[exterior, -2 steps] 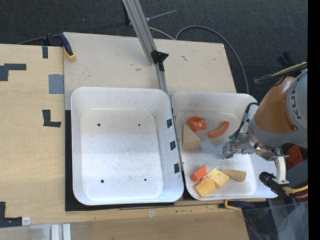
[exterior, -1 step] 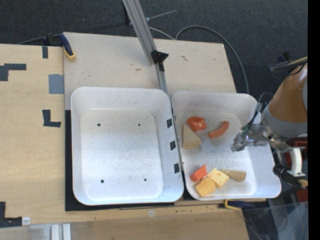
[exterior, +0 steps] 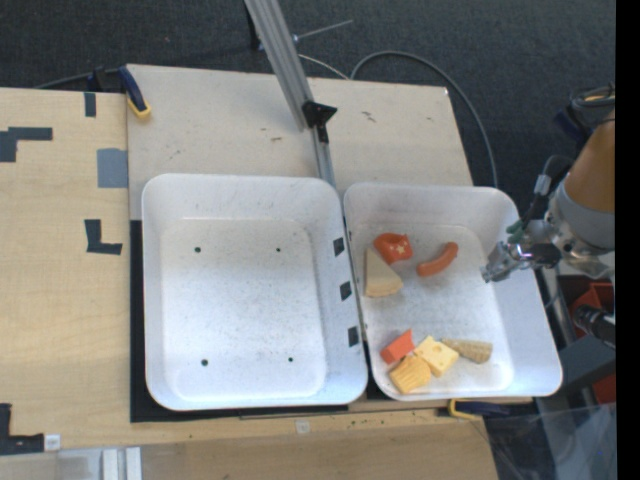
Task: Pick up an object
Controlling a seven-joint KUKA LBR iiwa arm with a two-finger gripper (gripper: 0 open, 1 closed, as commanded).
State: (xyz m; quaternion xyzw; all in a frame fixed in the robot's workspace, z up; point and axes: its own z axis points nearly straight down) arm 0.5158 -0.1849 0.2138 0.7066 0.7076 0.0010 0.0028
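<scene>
You see two white bins side by side on the bench. The left bin (exterior: 240,288) is the one far from the jaws. The right bin (exterior: 520,338) is the one that the jaws hang over, at its right wall.

The arm (exterior: 595,183) comes in from the right, grey with an orange part at the top. The gripper (exterior: 500,265) sits at its end, low over the right rim of the right bin. It is small and blurry here, so you cannot tell if the jaws are wide or narrow. You can see nothing between them.

All the things to pick lie in the right bin, to the left of the jaws and apart from them. The tan wedge (exterior: 381,277) lies well to the left of the jaws, near the bin's left wall. The red tomato (exterior: 393,247) touches its top corner. The red sausage (exterior: 438,259) is the nearest thing, just left of the jaws.

Lower down and to the left of the jaws lies a small heap. The bread stick (exterior: 470,350) is the nearest part of it. Next to it is the pale cheese cube (exterior: 436,354), then the orange waffle block (exterior: 410,374), and the small red piece (exterior: 397,346) is the farthest.
</scene>
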